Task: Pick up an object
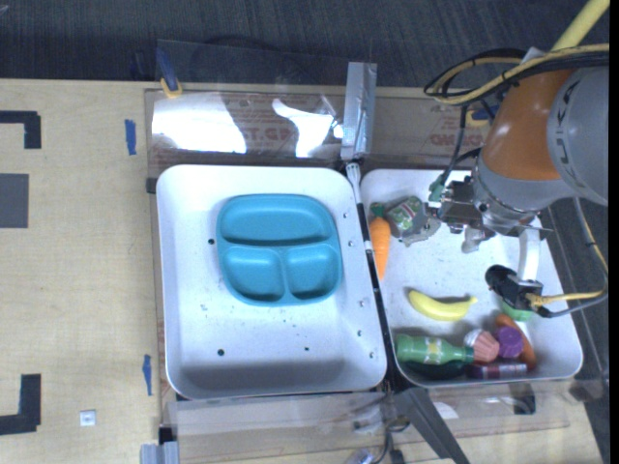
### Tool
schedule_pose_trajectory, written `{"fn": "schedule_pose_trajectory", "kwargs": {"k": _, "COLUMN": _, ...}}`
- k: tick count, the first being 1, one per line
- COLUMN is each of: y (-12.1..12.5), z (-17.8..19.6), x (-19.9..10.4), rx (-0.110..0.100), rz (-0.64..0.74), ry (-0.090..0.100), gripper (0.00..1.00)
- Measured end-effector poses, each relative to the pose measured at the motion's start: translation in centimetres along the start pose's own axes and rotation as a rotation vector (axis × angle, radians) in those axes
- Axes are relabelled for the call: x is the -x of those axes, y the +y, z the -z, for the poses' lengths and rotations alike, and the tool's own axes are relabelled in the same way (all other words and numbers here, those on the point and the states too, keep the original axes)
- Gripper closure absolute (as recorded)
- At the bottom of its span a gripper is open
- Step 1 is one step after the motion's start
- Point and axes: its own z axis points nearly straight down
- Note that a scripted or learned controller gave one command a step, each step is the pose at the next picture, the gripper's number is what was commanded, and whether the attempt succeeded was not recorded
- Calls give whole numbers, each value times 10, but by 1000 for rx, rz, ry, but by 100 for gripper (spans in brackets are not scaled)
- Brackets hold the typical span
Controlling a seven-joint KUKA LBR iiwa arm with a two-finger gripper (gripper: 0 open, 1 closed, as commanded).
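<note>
right bin [571,341] crowded along near wall, bare floor mid-bin

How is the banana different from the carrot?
The banana is yellow and the carrot is orange. The banana is curved and lies crosswise in the right bin, while the carrot is straight and lies along that bin's left wall. Both are toy foods in the same bin.

Robot lab bench: plywood top [77,288] with blue tape marks [130,135] and black corner markers [26,129], two white bins [193,356] fixed side by side, yellow cabling [484,66], toy food like a plastic banana [440,304].
</note>
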Motion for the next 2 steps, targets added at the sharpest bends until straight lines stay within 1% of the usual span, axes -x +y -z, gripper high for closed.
{"fn": "schedule_pose_trajectory", "kwargs": {"k": 1, "y": -25, "z": -100, "x": 57, "rx": -1, "rz": 25, "ry": -2, "gripper": 0}}
{"fn": "schedule_pose_trajectory", "kwargs": {"k": 2, "y": -65, "z": -99, "x": 46, "rx": 0, "rz": 89, "ry": -2, "gripper": 0}}
